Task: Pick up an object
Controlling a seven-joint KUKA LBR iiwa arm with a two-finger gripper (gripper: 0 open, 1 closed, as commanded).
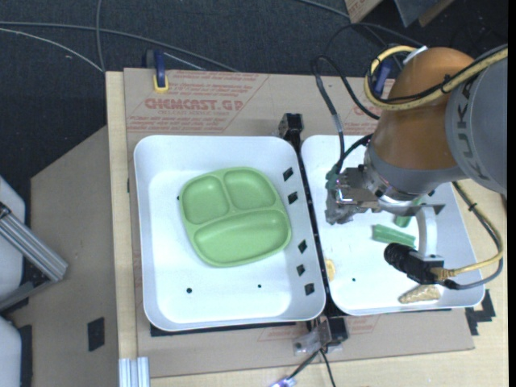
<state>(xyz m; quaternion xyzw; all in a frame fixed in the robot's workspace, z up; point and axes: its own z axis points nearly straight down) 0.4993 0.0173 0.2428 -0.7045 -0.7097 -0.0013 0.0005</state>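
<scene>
The gripper [340, 202] hangs low over the left part of the right bin [355, 295], under the arm's orange band. A small green block [393, 234] lies just to its right on the bin floor, partly under the wrist. A flat tan piece [419, 294] rests near the bin's front right corner. A tiny yellow bit [330, 271] sits at the bin's front left edge. I see nothing between the gripper's tips from this angle.
In the left bin [161, 280] lies a green divided plate [235, 215], a little back of the middle. The wall between the two bins runs just left of the gripper. The arm covers the back and right of the right bin.
</scene>
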